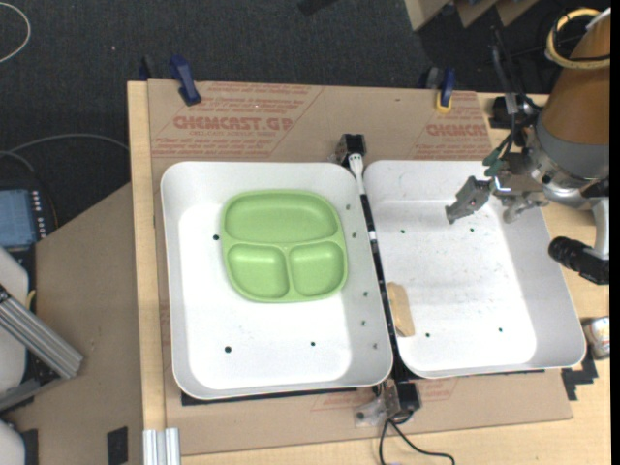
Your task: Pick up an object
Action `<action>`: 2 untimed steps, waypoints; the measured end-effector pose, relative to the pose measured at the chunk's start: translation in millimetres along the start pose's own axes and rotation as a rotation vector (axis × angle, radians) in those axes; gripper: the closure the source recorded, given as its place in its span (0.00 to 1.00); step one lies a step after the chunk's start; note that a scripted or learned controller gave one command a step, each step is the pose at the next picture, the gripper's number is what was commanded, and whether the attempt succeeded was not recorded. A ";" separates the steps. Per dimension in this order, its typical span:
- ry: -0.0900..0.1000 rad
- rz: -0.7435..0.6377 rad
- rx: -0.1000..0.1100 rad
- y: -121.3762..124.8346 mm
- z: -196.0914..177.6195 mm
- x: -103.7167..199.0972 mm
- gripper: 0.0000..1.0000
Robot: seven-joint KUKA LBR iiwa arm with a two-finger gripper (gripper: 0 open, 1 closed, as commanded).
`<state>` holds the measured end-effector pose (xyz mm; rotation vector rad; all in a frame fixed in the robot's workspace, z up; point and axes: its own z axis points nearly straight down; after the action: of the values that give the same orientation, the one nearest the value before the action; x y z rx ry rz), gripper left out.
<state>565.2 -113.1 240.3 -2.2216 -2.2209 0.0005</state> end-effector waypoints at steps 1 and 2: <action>-0.001 0.000 -0.003 0.7 -10.9 0.1 1.00; 0.005 -0.009 0.009 -23.9 49.6 85.8 1.00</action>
<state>541.3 -27.3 190.7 -2.2048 -2.2231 0.0051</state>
